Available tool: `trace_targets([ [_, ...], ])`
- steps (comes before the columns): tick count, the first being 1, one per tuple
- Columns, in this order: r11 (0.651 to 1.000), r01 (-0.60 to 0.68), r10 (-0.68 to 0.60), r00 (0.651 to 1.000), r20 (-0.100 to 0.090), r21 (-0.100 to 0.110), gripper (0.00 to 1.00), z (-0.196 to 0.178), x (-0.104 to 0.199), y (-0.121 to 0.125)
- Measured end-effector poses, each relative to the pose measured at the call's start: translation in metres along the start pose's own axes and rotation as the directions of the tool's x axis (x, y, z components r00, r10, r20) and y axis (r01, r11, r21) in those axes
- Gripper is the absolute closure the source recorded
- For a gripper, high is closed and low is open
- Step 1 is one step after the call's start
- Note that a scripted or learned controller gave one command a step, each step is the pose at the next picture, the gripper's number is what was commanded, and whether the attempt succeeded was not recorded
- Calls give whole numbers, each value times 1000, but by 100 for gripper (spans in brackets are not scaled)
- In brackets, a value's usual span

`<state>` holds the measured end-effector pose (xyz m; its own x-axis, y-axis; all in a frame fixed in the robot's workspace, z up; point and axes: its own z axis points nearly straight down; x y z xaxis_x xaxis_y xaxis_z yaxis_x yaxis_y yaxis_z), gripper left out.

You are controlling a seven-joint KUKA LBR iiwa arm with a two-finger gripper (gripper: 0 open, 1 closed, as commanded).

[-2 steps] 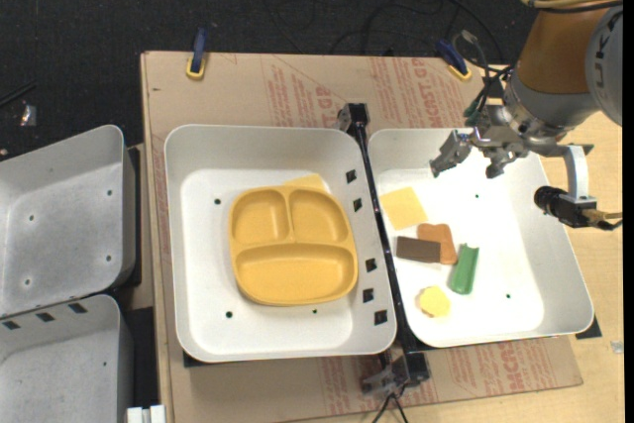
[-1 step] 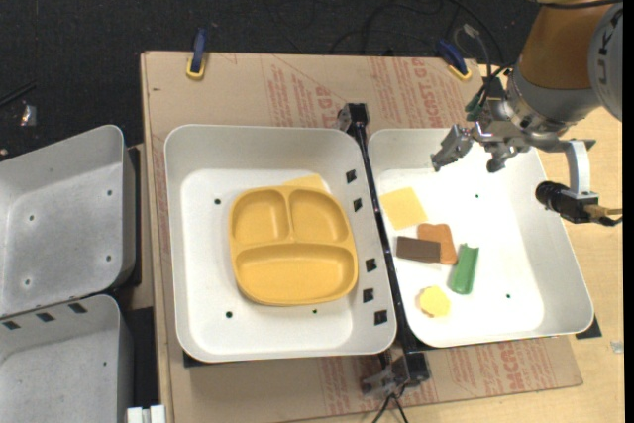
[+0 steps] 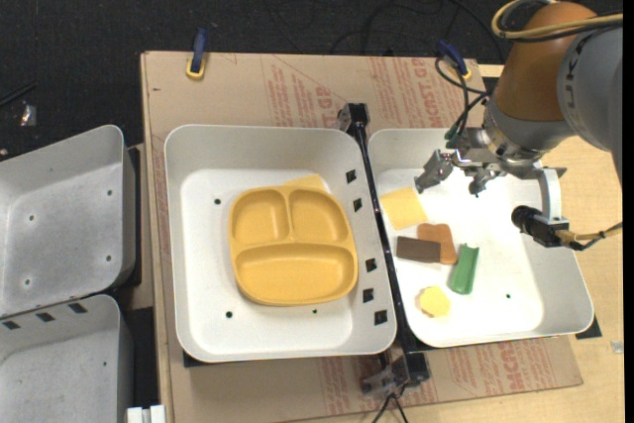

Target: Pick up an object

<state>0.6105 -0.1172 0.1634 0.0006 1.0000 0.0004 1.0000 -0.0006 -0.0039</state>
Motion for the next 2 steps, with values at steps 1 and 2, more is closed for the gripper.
trace_targets([
  [1,1000,0,0,1000,0,-1,0,62,-2,5],
  [2,1000,0,0,1000,0,-3,0,71,-2,5],
])
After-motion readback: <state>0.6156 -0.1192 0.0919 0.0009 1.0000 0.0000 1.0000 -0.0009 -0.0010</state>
